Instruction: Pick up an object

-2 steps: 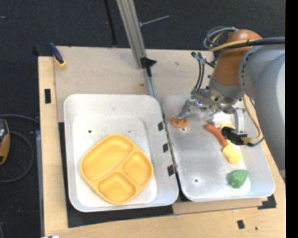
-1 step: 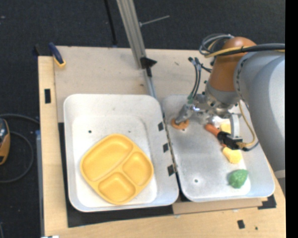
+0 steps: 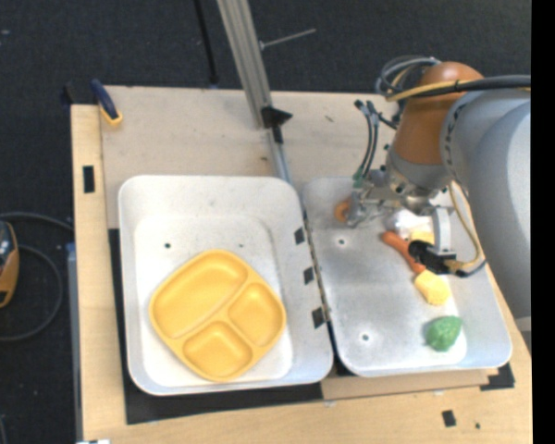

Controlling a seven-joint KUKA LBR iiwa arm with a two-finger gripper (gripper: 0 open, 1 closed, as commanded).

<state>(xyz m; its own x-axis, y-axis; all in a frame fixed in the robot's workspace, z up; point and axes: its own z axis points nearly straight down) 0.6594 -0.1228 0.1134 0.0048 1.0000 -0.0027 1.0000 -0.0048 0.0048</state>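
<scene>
Two white bins side by side on bench: left bin [image 3: 139, 211] carrying yellow divided plate [image 3: 217, 314], lower centre of frame. Right bin [image 3: 370, 294] with green lump [image 3: 443, 332] at lower right, yellow piece [image 3: 433, 289] just above it, orange stick [image 3: 402, 245] above that. Gripper [image 3: 363, 206] low over right bin's upper left corner; nothing seen gripped.
</scene>
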